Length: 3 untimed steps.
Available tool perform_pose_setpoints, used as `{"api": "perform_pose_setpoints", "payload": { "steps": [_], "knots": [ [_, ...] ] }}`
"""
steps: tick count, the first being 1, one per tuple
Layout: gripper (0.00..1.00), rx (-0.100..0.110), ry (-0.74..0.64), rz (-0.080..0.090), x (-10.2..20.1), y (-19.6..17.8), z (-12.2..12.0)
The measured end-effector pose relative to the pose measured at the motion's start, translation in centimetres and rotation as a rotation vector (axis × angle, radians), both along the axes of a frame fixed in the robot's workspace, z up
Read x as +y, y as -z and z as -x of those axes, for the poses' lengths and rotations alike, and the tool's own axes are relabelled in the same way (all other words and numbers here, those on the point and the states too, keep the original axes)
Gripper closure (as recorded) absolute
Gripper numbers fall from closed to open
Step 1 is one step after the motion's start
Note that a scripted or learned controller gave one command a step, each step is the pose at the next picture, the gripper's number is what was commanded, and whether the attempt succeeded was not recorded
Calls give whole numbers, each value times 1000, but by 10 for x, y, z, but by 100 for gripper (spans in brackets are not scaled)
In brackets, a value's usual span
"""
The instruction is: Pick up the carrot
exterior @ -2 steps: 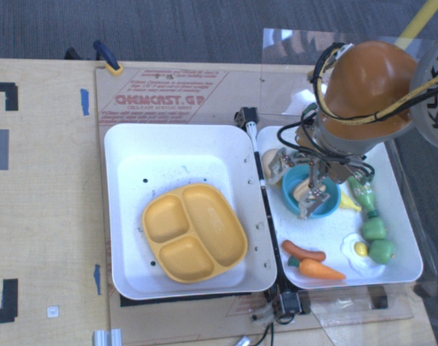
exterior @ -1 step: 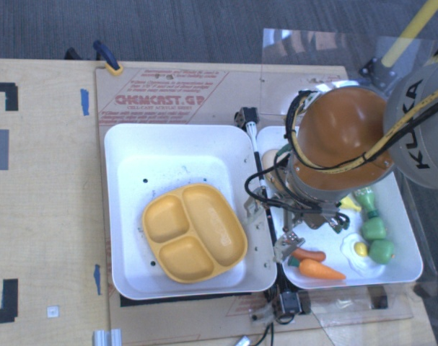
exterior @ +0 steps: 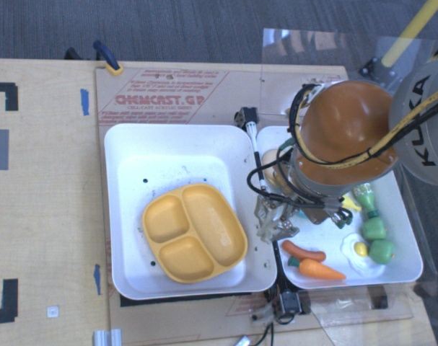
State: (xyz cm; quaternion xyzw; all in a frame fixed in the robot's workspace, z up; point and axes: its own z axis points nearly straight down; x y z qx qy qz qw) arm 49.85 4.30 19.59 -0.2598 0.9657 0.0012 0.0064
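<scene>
Orange band: it wraps the grey arm [exterior: 345, 132] above the wrist and, seen from above, covers much of the right bin's far half.
Arm pose: reaching in from the right and pointing almost straight down, so the wrist hides most of what hangs below it.
Gripper [exterior: 276, 225]: its metal end shows at the arm's lower left, over the left edge of the right bin, just beside the wall shared with the left bin.
Gripper state: cannot tell — the view from above does not show it, and nothing is seen held in it.
Carrot [exterior: 321, 269]: lying flat on the right bin's floor at its near edge, green end to the left, orange tip to the right — near the gripper but apart from it.
Red sausage [exterior: 304, 251]: just beyond the carrot, almost parallel to it, between carrot and gripper.
Right bin [exterior: 410, 265]: white; it also holds a fried egg [exterior: 358, 251] and green toy vegetables [exterior: 376, 229] along its right side.
Left bin [exterior: 125, 193]: white; it holds a yellow divided plate [exterior: 195, 232] with three compartments, set towards the near side.
Bench: [exterior: 38, 215] pale wood with black and blue tape marks on the left.
</scene>
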Motion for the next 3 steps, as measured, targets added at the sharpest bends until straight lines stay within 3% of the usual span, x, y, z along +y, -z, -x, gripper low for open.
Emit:
{"api": "perform_pose_setpoints", "payload": {
  "steps": [1,2,3],
  "knots": [
    [100,14,535,2,-7,12,11],
    [100,12,243,3,17,11,18],
    [100,-1,92,1,62,94,0]
  ]
}}
